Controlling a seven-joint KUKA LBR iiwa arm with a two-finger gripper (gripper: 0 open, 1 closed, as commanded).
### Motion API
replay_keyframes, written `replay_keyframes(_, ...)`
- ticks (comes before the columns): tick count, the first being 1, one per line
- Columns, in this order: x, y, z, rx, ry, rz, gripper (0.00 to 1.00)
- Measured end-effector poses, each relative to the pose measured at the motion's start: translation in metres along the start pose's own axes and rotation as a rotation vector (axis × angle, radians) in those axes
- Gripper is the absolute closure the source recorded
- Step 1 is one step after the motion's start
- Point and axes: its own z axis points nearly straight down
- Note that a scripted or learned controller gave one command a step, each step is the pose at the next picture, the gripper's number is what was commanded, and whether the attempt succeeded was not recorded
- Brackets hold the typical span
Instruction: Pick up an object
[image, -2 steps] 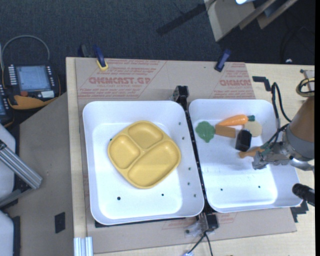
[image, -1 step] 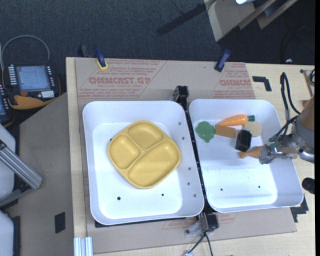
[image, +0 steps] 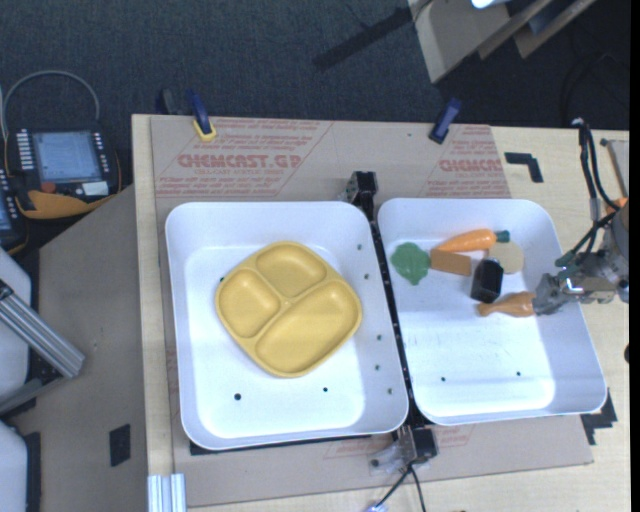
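At right bin's (image: 560, 395) edge, jaws (image: 548, 297) touch a carrot (image: 508, 306); whether they pinch it, I cannot tell.

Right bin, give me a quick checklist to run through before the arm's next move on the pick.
1. Gripper at the right bin's right side: ok.
2. Target within reach: small orange piece lies right at the gripper: ok.
3. Object actually held between the fingers: cannot tell.
4. Target free of neighbours: black block lies close beside it: not ok.
5. Carrot and green piece away from the gripper: ok.
6. Yellow divided plate sits in the left bin, out of the way: ok.
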Motion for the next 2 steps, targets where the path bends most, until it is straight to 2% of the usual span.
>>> replay_keyframes(1,0.049,0.013,-0.008,0.001,0.003,-0.005,1.00)
replay_keyframes(2,0.113,0.016,-0.007,0.007,0.006,-0.006,1.00)
